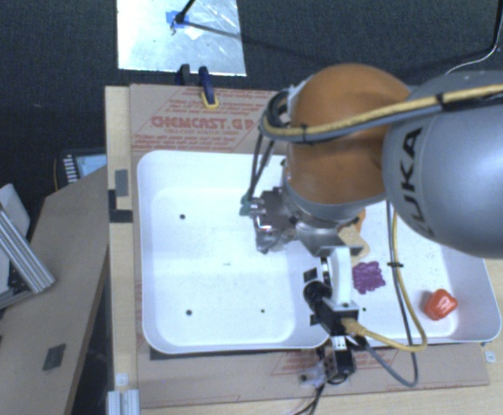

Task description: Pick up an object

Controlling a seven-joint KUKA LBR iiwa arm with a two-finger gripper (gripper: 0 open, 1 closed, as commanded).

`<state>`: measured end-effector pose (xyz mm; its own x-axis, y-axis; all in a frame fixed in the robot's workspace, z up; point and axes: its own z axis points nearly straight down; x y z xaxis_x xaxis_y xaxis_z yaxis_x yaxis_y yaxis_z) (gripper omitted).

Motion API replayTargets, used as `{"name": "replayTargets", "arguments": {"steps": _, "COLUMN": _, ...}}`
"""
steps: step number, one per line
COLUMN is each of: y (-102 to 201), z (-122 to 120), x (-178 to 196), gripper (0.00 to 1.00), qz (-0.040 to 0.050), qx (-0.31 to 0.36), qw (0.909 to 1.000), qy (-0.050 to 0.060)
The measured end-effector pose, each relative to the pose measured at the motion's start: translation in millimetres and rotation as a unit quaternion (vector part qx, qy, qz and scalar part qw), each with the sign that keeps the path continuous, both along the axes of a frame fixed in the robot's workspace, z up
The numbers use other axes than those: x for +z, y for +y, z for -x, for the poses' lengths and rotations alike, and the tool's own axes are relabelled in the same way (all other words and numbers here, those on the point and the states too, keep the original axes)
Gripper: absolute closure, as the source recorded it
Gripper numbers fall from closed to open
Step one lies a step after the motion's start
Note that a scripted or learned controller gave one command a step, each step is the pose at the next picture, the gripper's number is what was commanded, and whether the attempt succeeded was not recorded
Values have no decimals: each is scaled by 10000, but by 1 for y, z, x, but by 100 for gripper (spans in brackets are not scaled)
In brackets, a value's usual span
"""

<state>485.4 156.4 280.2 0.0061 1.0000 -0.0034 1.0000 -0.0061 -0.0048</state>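
Two shallow white bins side by side on the worktop (122, 232). Left bin (174, 258): bare floor with a few dark specks. Right bin (480, 309): one purple object (368, 276) near its middle; one red-orange object (440, 303) further right, well apart from it; one pale orange item (355, 232) partly hidden under the arm. Hand (269, 223): poised over the dividing edge between the bins, beneath the orange band (347, 128); cannot tell how far it is open, nor whether it has hold of anything.

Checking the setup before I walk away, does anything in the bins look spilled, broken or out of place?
Nothing stands out. The purple object and the orange-red object lie apart inside the right bin, and the left bin sits level beside it.
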Motion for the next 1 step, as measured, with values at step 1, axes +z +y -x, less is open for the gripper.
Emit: {"name": "replayTargets", "arguments": {"steps": 1, "y": -149, "z": -2, "x": 24, "gripper": 100, "qz": 13, "qx": -39, "qw": 10000, "qy": -52}}
